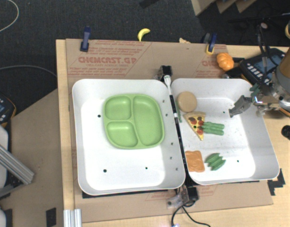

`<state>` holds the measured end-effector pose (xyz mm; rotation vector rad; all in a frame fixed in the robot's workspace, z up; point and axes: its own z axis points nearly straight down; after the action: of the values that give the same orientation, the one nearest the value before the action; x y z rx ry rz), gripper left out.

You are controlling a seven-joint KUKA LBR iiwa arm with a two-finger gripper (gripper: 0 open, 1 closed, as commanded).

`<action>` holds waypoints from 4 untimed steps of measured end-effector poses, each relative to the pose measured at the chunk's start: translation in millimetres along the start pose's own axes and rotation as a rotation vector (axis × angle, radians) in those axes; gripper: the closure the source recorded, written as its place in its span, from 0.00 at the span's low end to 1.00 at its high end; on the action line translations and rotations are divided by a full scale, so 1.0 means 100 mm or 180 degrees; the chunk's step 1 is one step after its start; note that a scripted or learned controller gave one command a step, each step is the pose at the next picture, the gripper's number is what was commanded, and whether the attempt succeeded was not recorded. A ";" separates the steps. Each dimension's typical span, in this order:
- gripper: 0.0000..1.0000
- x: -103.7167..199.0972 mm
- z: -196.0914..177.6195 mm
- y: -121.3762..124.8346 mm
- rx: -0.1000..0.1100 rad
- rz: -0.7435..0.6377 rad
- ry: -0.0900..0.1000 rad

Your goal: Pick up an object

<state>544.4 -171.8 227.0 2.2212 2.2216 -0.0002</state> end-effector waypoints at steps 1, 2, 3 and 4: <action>0.00 0.58 1.48 -0.54 0.0014 -0.0002 0.0009; 0.00 0.26 -1.99 -0.61 -0.0069 -0.0001 -0.0021; 0.00 -0.58 -3.16 -0.66 -0.0054 0.0024 -0.0036; 0.00 -0.51 -1.31 -0.66 0.0047 0.0006 0.0019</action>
<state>478.1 -222.9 357.6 2.2337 2.2300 -0.0099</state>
